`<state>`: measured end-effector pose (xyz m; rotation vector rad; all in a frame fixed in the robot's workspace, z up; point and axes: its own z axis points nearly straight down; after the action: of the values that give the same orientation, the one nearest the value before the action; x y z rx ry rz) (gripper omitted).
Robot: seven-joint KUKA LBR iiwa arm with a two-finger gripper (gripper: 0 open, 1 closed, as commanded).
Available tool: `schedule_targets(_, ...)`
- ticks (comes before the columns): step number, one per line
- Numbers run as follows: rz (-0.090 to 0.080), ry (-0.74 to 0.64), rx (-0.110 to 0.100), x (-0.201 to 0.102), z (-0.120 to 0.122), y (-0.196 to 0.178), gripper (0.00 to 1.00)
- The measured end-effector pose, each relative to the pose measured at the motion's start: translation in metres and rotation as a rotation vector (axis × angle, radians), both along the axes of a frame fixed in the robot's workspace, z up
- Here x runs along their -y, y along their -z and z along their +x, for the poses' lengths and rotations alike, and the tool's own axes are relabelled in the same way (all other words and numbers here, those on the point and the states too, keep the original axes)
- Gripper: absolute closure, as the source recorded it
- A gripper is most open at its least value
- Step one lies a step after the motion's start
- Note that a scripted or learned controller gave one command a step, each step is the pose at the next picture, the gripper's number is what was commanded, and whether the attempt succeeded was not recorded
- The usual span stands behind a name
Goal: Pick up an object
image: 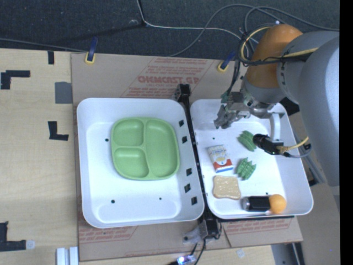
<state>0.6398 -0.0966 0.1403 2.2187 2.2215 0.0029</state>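
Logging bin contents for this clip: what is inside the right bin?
The right bin holds a small carton, toast slice, two green pieces, a black item and an orange. The arm covers the far corner.

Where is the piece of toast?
The toast lies in the right bin, near its front edge, just below the little carton and left of the black thing with the orange ball.

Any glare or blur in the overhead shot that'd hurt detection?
Camera view: lighting soft and even, only faint shadows inside the bin walls; the white right bin nearly blows out, no hard glare. Gripper and green toys look slightly soft; the green tray reads cleanly.
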Motion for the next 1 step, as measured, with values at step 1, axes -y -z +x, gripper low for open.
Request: schedule_targets(1, -0.001, 0.000, 0.001, 0.0028, 0.0049, -0.0439, 1.00)
